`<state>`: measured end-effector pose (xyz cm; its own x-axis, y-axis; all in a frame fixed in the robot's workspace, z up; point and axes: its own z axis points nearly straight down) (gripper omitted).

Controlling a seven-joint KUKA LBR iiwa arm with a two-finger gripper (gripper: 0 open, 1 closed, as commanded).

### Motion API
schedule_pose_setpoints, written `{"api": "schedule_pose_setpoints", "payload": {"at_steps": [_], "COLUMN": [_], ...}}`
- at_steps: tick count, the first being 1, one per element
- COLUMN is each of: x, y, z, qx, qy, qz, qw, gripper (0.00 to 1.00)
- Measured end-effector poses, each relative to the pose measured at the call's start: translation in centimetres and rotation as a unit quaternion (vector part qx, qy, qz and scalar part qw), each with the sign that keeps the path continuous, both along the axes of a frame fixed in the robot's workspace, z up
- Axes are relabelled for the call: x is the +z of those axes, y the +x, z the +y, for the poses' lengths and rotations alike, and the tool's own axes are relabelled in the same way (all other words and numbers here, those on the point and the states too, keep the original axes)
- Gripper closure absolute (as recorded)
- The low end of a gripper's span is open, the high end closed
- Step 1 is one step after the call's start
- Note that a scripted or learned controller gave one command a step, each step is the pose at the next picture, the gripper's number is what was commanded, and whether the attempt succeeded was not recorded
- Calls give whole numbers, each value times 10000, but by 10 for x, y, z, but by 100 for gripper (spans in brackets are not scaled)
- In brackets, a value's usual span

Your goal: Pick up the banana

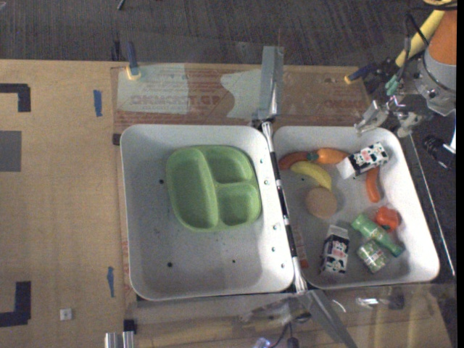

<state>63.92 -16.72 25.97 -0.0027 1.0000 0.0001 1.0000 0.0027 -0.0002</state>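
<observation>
- Nearest me, at the front of the right bin, a small black-and-white milk carton stands beside a green bottle and a green-labelled can.
- Mid-bin, a tan round lump sits left of an orange-red piece.
- Further back lies the banana, yellow, just beside the tan lump, touching a reddish piece; an orange carrot, a second carton and a red sausage shape lie near.
- The left bin holds a green divided tray.
- Farthest, the gripper hangs over the right bin's back rim, prongs apart, gripping nothing.
</observation>
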Motion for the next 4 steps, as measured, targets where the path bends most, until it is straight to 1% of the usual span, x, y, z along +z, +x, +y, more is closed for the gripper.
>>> {"api": "schedule_pose_setpoints", "payload": {"at_steps": [1,2,3,4], "x": [-75,-153,-173,-175], "y": [-33,-79,-36,13], "z": [106,75,53,67], "qx": [28,114,452,923], "qy": [-1,1,0,12], "qz": [-3,5,-23,100], "qw": [10000,9999,9990,9957], "gripper": [0,0,0,0]}}
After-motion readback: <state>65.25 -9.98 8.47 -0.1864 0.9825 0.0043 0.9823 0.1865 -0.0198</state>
